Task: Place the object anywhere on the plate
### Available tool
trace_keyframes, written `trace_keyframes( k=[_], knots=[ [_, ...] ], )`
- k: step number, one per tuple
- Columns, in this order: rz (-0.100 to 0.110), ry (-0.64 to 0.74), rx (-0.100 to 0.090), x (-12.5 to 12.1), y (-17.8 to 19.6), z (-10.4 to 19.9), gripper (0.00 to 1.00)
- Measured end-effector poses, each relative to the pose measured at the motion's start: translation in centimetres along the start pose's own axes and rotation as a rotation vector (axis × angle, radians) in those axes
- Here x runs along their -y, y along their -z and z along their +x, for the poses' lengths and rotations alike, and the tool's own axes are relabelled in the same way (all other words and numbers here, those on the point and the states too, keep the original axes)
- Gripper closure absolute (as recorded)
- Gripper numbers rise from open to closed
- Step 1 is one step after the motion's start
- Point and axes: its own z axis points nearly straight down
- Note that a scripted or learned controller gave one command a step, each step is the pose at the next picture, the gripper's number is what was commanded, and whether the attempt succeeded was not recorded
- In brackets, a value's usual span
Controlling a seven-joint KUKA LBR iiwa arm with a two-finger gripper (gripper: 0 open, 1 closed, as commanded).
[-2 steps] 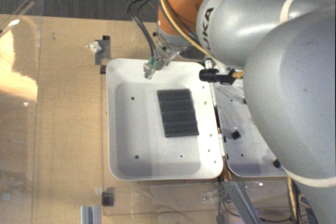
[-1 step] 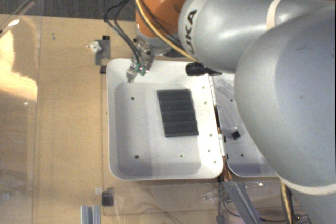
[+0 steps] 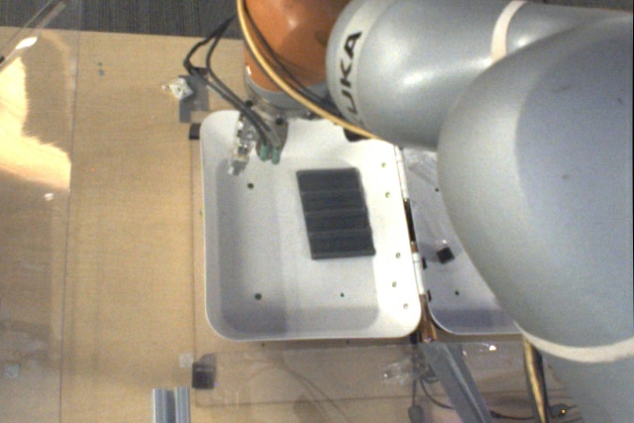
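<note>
A dark grey ribbed rectangular plate (image 3: 337, 213) lies flat in the middle of the left white bin (image 3: 230, 304). My gripper (image 3: 254, 144) hangs over that bin's far left corner, to the upper left of the plate and apart from it. A small greenish bit (image 3: 265, 152) shows at the gripper's tip; whether it is a held object or part of the gripper is unclear. A small black object (image 3: 444, 255) rests in the right bin (image 3: 466, 312), close to the wall between the bins. The arm's big grey body covers most of the right bin.
The orange band and wrist (image 3: 297, 5) loom above the left bin's far edge. A small dark block (image 3: 203, 371) and a metal piece (image 3: 170, 403) sit on the wooden bench in front of the left bin. A bracket (image 3: 188, 99) stands at the bin's far left corner.
</note>
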Motion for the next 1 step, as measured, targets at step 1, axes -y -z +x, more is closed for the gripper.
trace_keyframes(
  k=[1],
  knots=[
    [-0.004,0.474,0.008,0.53,-8.14,2.83,1.0]
  ],
)
